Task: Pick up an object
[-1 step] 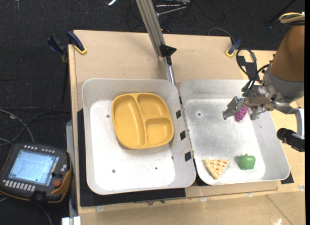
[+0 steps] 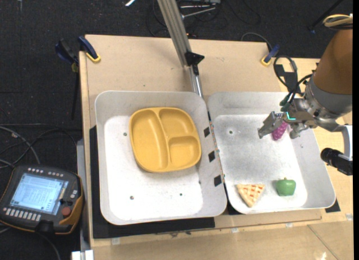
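Claw (image 2: pixel 279 128) sits clenched on a purple toy (image 2: pixel 279 133) over the right bin (image 2: pixel 314 197); only its top looks pinched, so a jolt could drop it.

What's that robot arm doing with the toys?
The arm's gripper is down in the right bin, right at a small purple toy, trying to pick it up. A pizza slice and a green pepper lie near that bin's front edge. The left bin has a yellow divided plate.
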Available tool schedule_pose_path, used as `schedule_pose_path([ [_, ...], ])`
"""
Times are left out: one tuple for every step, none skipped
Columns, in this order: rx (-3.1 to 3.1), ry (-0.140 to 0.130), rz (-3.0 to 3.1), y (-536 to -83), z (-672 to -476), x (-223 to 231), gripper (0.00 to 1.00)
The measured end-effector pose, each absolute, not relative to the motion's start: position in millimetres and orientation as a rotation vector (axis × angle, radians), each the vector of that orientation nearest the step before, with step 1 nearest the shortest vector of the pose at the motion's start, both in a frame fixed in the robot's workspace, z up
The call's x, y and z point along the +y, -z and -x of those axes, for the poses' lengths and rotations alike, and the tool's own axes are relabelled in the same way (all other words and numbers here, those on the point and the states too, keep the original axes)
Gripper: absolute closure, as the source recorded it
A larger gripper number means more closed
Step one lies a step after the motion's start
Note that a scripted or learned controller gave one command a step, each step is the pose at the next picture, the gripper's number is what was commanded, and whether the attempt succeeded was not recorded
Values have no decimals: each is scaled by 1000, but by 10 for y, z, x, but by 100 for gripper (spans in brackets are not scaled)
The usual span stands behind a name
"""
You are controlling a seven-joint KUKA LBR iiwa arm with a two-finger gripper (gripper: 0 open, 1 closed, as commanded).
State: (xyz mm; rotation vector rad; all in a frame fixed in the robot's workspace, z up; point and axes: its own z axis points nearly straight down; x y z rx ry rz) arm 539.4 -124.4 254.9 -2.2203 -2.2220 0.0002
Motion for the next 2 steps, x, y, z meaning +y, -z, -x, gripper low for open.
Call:
schedule_pose_path([
  [-2220,-5,2218,-2089,-5439,-1186,0],
  [-2217,-6,2219,-1637,-5374,-1199,0],
])
